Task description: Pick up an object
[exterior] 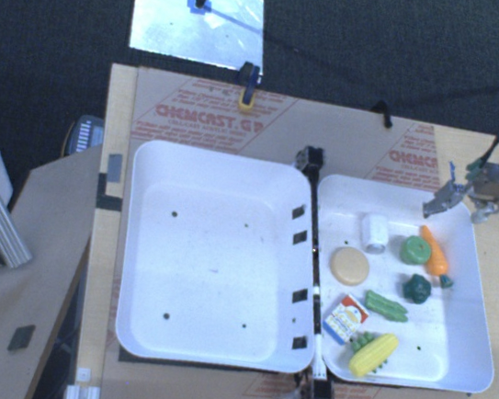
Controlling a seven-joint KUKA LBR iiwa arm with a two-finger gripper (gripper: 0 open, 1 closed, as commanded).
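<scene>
The corn cob point(372, 353) lies nearest the camera, at the front of the right bin point(468, 352), just beside a small red, white and blue carton point(344, 319). Behind them sit a green pea pod point(386, 306), a dark green lump point(417, 288), a tan round disc point(349, 266), a white cylinder point(375, 232), a green round piece point(416, 250) and a carrot point(435, 252) touching it. The left bin point(213, 254) sits alongside, past the divider.

My gripper point(461, 200) hangs over the far right corner of the right bin, above the rim and apart from every object. My jaws look spread open and hold nothing.

I judge the step in hand to be choosing a target and coming down on it. The carrot and the green round piece are closest to me, but they touch, so a finger could wedge between them. The white cylinder or the tan disc stands freer. I should centre over one, turn my jaws across its narrow side, and descend straight.
</scene>
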